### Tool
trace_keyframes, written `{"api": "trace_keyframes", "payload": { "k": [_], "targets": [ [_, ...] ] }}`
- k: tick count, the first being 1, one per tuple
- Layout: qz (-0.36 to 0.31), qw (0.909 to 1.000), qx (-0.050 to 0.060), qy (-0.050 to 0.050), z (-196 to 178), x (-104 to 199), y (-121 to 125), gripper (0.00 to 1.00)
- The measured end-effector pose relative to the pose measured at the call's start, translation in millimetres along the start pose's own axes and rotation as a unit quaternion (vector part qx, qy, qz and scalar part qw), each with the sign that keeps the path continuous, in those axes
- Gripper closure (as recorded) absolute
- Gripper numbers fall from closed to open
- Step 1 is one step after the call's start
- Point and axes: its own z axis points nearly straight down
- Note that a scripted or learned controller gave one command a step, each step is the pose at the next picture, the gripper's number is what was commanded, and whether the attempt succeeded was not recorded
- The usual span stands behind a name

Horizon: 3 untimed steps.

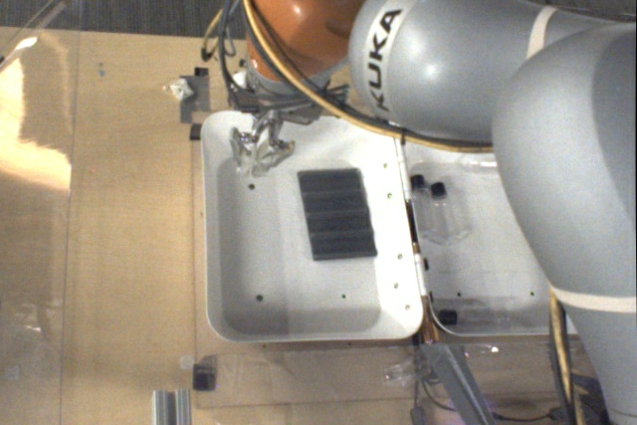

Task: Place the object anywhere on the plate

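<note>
Item: jaws, hanging under the orange wrist of the arm [448,55], over the far left corner of the left bin [224,309]; you cannot tell whether they are apart or together, nor whether anything sits between them. Item: dark ribbed slab [338,214], flat mid-bin, probably your plate, lying toward the near right of the jaws, close but apart, its long axis running far-to-near. Item: clear object with black ends [438,209] in the right bin [498,314], just past the dividing wall, probably your task's thing, further right than the slab.
</note>
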Motion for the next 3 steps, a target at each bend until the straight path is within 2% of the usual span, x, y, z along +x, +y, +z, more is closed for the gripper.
{"api": "trace_keyframes", "payload": {
  "k": [1,2,3],
  "targets": [
    [-0.034,0.9994,0.002,-0.001,72,-2,-1,1.00],
    [-0.155,0.9878,0.001,0.000,-50,8,17,1.00],
    [-0.348,0.9374,-0.002,0.000,-1,-7,3,1.00]
  ]
}}
